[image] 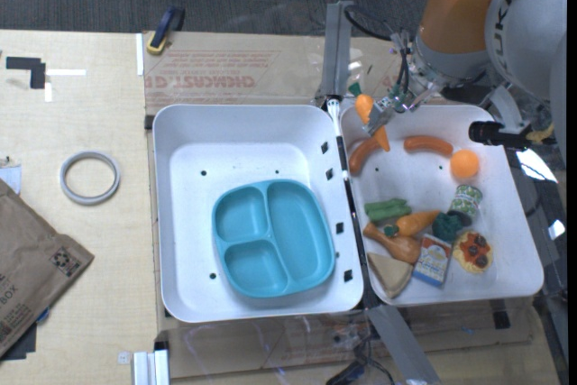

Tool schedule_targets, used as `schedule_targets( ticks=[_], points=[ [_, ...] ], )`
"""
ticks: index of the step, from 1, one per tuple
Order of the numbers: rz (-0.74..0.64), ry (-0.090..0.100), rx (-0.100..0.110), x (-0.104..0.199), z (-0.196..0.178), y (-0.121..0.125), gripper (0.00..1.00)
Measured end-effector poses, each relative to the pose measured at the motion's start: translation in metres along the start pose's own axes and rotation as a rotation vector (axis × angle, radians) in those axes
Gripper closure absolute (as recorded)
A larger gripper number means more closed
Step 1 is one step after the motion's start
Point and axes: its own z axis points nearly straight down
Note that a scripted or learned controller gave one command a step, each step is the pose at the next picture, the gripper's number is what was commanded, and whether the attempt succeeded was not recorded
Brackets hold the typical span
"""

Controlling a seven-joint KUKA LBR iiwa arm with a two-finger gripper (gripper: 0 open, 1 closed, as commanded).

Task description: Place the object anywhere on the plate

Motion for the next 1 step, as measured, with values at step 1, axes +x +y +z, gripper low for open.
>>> schedule_targets(
  ticks=[1],
  points=[
    [-0.081,0.002,0.003,0.0931,-0.0216,-0.0305,1.00]
  ],
)
